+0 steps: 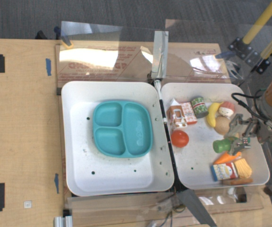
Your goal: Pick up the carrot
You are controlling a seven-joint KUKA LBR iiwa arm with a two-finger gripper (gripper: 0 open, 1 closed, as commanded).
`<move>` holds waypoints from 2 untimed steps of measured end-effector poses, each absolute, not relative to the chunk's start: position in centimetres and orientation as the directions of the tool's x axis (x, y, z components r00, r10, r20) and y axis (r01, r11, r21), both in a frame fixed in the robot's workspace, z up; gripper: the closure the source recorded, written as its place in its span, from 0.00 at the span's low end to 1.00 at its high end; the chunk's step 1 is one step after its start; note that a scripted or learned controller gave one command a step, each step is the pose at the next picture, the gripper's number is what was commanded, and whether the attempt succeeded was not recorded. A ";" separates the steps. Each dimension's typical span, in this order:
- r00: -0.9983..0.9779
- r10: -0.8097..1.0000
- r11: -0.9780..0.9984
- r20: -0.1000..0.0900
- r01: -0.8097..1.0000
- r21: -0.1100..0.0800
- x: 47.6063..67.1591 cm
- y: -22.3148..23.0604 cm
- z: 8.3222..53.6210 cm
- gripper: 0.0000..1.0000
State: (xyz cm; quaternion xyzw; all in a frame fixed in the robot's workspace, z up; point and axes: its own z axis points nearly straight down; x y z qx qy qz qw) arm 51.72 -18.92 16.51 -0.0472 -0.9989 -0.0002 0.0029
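The carrot [226,158] is a small orange wedge in the right bin [197,169], near its right side. It lies just above a blue and orange box [230,170], with a green piece [221,145] touching its upper end. My gripper [239,133] reaches in from the right and hovers just above and right of the carrot. Its fingers [234,123] are spread open, with nothing between them. The lower fingertip sits close to the carrot's right tip.
The right bin also holds a red tomato [179,138], a small carton [180,114], a green can [199,106], a banana [213,113] and a tan egg-like item [222,125]. The left bin [74,141] carries a teal divided plate [123,128]. Cables hang at the right edge.
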 end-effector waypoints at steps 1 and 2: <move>-0.992 -0.129 0.992 -0.007 -0.129 -0.002 48.2 -16.6 22.5 1.00; -0.983 -0.182 0.983 -0.024 -0.182 -0.010 49.6 -15.9 10.6 1.00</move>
